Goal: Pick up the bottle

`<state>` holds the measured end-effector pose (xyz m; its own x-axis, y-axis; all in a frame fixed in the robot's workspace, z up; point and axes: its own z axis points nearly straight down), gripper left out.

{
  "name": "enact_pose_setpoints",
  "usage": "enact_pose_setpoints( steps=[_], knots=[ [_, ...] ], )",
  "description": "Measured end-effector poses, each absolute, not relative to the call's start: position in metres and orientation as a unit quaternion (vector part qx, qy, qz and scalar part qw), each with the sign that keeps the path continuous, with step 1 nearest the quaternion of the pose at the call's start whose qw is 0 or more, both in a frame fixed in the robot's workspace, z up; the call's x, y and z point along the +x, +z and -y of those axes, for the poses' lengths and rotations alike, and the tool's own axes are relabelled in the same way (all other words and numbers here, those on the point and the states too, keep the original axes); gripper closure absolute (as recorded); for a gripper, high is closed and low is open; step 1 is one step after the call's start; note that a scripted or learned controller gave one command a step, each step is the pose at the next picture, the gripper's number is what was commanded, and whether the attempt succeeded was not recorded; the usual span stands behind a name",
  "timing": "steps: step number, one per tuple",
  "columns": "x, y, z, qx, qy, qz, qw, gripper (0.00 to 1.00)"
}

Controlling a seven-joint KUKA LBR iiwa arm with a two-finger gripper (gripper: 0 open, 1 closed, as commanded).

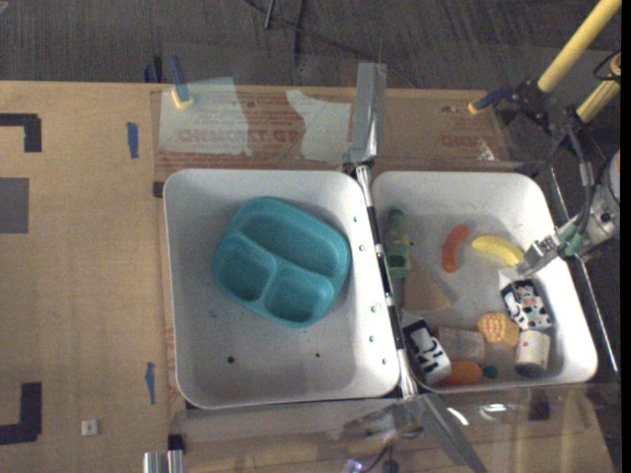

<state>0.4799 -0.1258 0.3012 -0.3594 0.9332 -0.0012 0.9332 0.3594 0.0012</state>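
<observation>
Right bin (552,200) on the tabletop holding small items, green bottle (396,239) lying along its left wall (beside the divider), end effector (545,252) over the bin's right edge near a yellow banana (496,250), grip state impossible to tell, teal divided plate (283,260) in the left bin (197,343)

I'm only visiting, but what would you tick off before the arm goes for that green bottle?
1. Bottle in sight, lying by the right bin's left wall: ok.
2. Bottle clear of neighbours: ok, the carrot lies apart.
3. Gripper above the bottle: not ok, it sits near the banana on the far side.
4. Fingers ready: cannot tell.
5. Room beside the wall for a finger: cannot tell.
</observation>
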Motion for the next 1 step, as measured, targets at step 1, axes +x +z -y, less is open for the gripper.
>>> enact_pose_setpoints(
  steps=[1],
  knots=[
    [0.4797,0.2483,0.0784,0.600,-0.0001,-0.800,-0.001,1.00]
  ],
)
